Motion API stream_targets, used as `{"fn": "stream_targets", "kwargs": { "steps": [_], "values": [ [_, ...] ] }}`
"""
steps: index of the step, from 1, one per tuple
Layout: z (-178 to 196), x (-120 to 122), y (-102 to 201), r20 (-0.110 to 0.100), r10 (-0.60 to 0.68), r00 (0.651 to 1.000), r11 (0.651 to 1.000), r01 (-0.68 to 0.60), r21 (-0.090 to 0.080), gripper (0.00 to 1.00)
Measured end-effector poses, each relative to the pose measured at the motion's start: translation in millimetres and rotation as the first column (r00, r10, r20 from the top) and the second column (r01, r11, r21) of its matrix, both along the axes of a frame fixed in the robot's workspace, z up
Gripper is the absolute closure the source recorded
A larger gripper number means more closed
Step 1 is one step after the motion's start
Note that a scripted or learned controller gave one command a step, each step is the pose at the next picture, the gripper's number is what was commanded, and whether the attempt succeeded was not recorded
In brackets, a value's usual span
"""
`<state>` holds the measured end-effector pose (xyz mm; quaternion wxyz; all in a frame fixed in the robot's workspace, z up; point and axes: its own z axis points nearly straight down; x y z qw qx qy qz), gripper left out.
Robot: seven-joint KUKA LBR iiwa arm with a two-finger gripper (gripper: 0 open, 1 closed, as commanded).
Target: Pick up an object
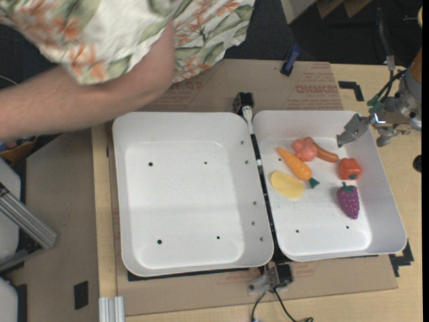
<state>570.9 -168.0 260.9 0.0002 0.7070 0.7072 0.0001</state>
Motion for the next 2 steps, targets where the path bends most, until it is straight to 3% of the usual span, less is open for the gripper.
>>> {"fn": "stream_targets", "kwargs": {
  "steps": [1, 2],
  "values": [
    [-91, 19, 5, -0.007, 0.002, 1.0, 1.0, -0.002, 0.003, 0.0],
    [-150, 4, 59, -0.009, 0.004, 1.0, 1.0, -0.004, 0.005, 0.0]
  ]
}}
